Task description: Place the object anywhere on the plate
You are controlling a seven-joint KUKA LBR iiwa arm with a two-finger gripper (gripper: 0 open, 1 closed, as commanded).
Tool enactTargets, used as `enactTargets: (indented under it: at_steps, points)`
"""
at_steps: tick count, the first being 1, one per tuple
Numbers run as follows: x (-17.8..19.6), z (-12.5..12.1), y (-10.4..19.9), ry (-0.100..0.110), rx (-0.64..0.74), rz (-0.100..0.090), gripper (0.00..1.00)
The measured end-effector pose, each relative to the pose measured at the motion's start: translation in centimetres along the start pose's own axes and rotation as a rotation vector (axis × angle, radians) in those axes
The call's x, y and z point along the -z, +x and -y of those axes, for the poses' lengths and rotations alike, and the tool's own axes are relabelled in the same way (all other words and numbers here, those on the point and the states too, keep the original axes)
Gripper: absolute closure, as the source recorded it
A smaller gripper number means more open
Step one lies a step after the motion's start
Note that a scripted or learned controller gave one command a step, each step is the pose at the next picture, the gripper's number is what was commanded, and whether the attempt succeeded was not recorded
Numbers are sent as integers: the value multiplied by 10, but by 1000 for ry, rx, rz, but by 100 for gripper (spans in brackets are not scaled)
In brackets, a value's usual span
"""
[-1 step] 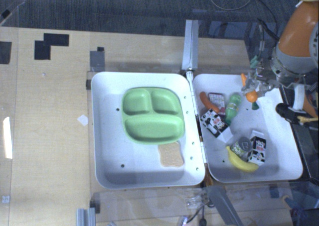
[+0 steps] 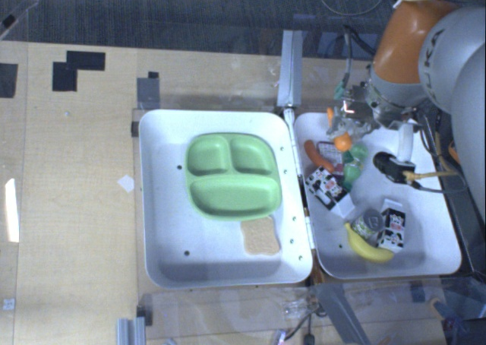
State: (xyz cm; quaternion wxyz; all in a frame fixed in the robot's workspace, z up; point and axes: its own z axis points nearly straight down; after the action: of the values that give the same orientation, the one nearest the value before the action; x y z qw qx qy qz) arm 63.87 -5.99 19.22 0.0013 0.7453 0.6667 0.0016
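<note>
A green plate (image 2: 231, 175) with three compartments lies in the left bin (image 2: 163, 207), and nothing rests on it. My gripper (image 2: 347, 117) hangs over the far left corner of the right bin (image 2: 440, 256). Just below it sits a small orange object (image 2: 343, 141), and I cannot see whether they touch. Beside that lie a red-brown sausage (image 2: 318, 155) and a green object (image 2: 353, 161).
A slice of toast (image 2: 260, 238) lies in the left bin, just in front of the plate. The right bin also holds a black-and-white carton (image 2: 326, 186), a second carton (image 2: 392, 228), a banana (image 2: 367, 248) and a small can (image 2: 372, 223). A raised divider separates the bins.
</note>
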Motion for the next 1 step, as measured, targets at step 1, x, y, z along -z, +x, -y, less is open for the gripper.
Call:
enactTargets:
  at_steps: [1]
  points:
    - [21, -21, 94, -3, 172, -1, 100]
